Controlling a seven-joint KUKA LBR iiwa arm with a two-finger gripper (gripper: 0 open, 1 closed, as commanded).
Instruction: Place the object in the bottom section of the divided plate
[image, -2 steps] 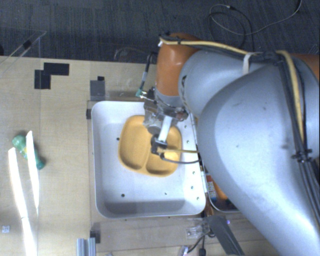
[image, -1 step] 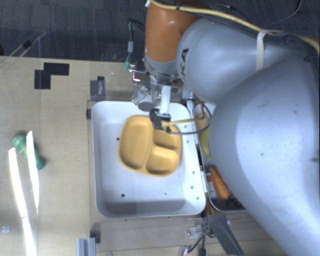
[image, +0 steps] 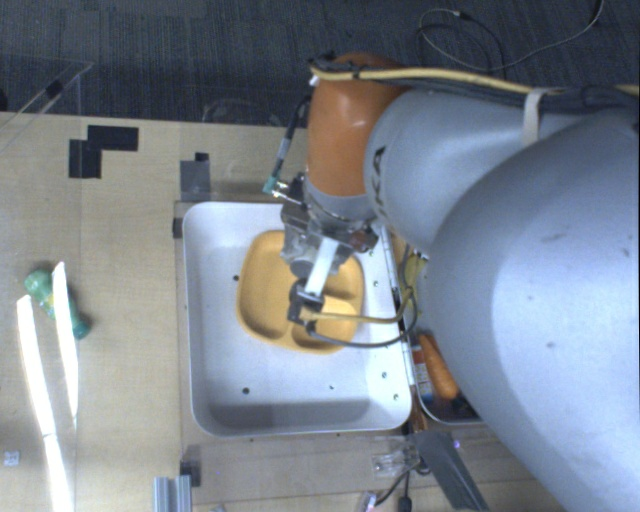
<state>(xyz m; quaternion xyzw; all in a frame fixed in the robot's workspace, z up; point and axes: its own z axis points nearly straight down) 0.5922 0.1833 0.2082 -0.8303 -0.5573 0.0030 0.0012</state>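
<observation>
Since the arm covers most of the right bin, the only candidate object I can make out is an orange thing, maybe a carrot, poking out from under it. Its long axis runs roughly top to bottom in the view. Can't swear that's the object, but nothing else looks likely.

The gripper hangs over the yellow plate in the left bin, about over the plate's middle. The wrist hides the business end, so I can't tell whether the jaws are apart or together, or whether anything is in them.

So the orange thing lies right of the jaws and lower in the view, across the wall between the bins. That wall is the main obstacle for any carry. The plate's bottom section is the part nearest the lower edge of the view, just below the gripper.

Elsewhere there's a green thing far left on the worktop, well out of the way.
</observation>
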